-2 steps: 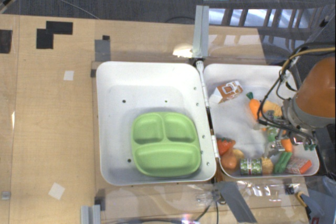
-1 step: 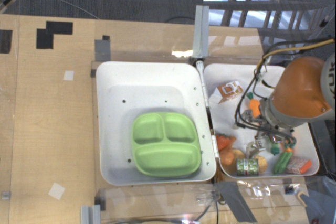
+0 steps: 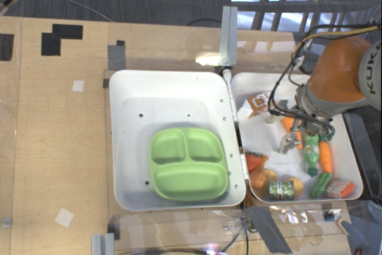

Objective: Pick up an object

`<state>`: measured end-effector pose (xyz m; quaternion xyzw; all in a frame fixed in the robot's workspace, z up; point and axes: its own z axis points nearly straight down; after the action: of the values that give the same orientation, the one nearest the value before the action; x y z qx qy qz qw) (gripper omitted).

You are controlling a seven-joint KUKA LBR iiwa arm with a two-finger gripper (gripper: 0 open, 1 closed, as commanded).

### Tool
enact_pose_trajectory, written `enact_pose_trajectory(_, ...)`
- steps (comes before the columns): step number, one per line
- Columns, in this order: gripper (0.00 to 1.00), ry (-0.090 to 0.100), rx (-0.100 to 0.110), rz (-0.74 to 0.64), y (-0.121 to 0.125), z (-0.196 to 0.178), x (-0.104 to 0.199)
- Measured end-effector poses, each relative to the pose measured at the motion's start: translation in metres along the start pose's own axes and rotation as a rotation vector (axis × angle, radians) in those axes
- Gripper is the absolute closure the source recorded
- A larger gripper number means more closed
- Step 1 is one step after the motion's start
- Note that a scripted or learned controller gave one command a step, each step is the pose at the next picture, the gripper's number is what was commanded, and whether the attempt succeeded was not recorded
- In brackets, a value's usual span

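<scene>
My gripper (image 3: 292, 141) hangs low over the middle of the right bin (image 3: 239, 88), under the grey wrist with its orange band. Just right of it lies a green bottle (image 3: 311, 153), with a carrot (image 3: 325, 156) beside that. A small orange piece (image 3: 288, 123) sits just behind the gripper. A green can (image 3: 282, 189) lies on its side near the bin's front wall. Nothing is seen held by the gripper.
The right bin also holds an orange-and-white carton (image 3: 258, 103), red and orange toy food (image 3: 256, 169) at the left wall, a dark green vegetable (image 3: 320, 184) and a red packet (image 3: 341, 189). A green divided plate (image 3: 188, 164) lies in the left bin (image 3: 137, 98).
</scene>
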<state>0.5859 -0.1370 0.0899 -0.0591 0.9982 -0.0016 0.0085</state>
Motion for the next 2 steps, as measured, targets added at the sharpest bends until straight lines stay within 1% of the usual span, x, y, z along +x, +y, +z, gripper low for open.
enact_pose_trajectory(1,1.0,-0.016,0.004,-0.008,0.001,-0.015,-0.005)
enact_pose_trajectory(2,1.0,-0.001,0.001,-0.366,-0.031,-0.162,-0.029)
